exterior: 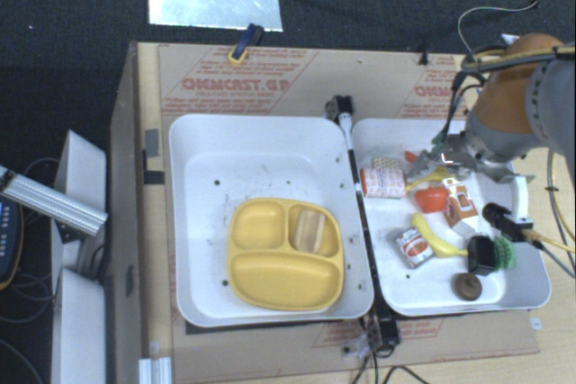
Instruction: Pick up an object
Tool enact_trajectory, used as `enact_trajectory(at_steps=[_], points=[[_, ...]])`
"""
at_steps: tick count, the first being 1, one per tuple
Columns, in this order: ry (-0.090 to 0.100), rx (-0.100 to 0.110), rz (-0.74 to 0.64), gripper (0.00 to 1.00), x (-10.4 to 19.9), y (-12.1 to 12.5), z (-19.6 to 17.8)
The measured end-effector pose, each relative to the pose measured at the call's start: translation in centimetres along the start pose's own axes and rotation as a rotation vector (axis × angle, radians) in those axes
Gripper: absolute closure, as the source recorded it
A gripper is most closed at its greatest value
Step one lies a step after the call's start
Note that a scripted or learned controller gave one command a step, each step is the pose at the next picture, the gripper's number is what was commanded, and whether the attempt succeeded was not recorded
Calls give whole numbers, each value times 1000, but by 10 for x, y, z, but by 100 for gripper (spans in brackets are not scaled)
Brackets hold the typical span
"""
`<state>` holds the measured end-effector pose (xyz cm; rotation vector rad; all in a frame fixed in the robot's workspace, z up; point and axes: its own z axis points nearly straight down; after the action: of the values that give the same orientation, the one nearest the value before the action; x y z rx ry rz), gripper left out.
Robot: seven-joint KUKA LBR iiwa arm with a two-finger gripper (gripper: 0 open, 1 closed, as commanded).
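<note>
Claw (438, 159) low over back of right bin (531, 283), beside orange piece (430, 198) and wrapped packet (383, 178); spread or pinched: cannot tell. Candidates crowded there: banana (436, 236), brush (490, 254). Yellow tray (286, 254) alone in left bin (202, 184).

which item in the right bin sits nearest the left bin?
The pink-and-white packet, right against the divider side of the right bin. The banana, red can and brown disc lie farther right.

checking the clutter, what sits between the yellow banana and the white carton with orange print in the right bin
In the camera view, an orange-red round piece lies between the yellow banana and the white carton with orange print.
</note>
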<state>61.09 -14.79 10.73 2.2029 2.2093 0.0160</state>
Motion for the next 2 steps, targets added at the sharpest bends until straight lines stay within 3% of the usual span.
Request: enact_trajectory(at_steps=[2], points=[[-7, -16, 2, 0, 39, -45, 7]])
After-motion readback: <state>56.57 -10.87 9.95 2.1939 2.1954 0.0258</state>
